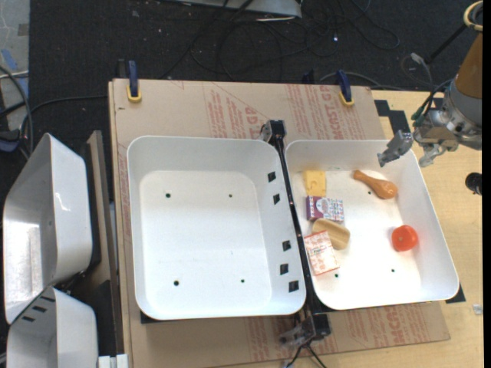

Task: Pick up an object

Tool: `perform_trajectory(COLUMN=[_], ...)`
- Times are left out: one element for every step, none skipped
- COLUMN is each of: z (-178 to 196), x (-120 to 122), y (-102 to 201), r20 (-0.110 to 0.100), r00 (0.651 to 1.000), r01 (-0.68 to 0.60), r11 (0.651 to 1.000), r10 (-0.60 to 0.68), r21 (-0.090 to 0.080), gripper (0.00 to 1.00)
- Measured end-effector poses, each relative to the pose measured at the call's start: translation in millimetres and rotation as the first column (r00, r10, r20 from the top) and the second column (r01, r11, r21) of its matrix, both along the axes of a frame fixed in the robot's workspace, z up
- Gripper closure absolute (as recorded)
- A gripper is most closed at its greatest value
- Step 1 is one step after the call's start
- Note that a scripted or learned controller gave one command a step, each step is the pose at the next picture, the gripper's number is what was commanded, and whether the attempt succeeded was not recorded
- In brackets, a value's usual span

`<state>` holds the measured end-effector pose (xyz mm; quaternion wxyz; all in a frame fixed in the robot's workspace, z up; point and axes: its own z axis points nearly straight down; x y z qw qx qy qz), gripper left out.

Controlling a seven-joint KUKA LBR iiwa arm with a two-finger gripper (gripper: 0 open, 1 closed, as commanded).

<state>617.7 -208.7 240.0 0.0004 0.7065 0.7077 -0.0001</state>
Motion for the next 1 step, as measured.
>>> perform_trajectory(z=[-82.3], x=[3.8], y=[-10.0], r20=[-0.007], r00=[1.000], r01=[0.003], r11=[1.000], r10=[-0.003], r21=[0.002], gripper=[0.00])
